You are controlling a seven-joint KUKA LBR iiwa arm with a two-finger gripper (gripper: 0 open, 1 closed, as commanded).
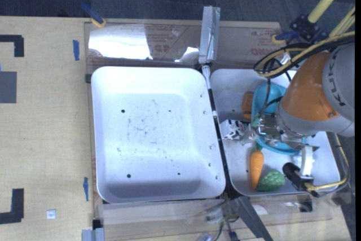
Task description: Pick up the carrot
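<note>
Smooth tapered orange plastic carrot (256,169) lies in right shallow white plastic bin (326,173), near its front wall, thick end up-view, tip toward the front. Touching its right side at the tip end: bumpy green lumpy toy (271,180), looks like rubber or plastic. Grey metal arm with glossy orange band (309,94) reaches in from right, covers much of that bin. Metal two-finger gripper (261,134) sits just above the carrot's thick end, among cables and brackets; can't tell how far the jaws are open or whether they touch anything. Nothing seen between them. Light blue round plastic piece (265,97) and a small orange-brown block (247,102) partly hidden behind the wrist. Left white bin (152,127) has scuffed floor, faint blue marks. Pale wood worktop (42,121) at left.
</note>
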